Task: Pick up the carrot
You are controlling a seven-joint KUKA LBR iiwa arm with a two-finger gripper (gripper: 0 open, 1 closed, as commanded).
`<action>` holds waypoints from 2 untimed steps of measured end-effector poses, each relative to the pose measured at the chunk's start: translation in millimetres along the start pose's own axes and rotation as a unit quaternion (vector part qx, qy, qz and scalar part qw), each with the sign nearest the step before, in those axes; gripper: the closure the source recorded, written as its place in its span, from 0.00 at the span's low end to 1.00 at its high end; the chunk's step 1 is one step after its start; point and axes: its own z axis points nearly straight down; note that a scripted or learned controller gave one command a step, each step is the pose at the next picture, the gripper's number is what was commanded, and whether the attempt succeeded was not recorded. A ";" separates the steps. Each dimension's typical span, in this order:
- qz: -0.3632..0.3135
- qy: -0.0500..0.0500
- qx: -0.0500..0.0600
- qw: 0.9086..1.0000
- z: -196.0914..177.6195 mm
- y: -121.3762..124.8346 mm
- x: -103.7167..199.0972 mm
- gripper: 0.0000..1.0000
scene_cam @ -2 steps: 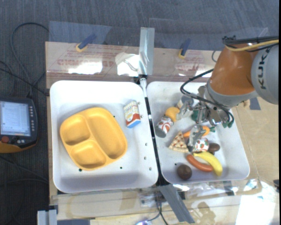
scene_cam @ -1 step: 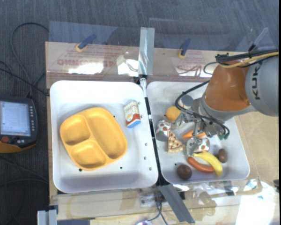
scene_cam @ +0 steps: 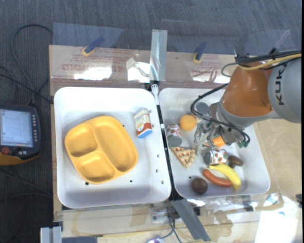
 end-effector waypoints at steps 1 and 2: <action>0.061 0.005 -0.006 0.998 -84.5 89.1 -7.0 1.00; 0.072 0.011 -0.006 0.997 3.3 32.4 47.8 1.00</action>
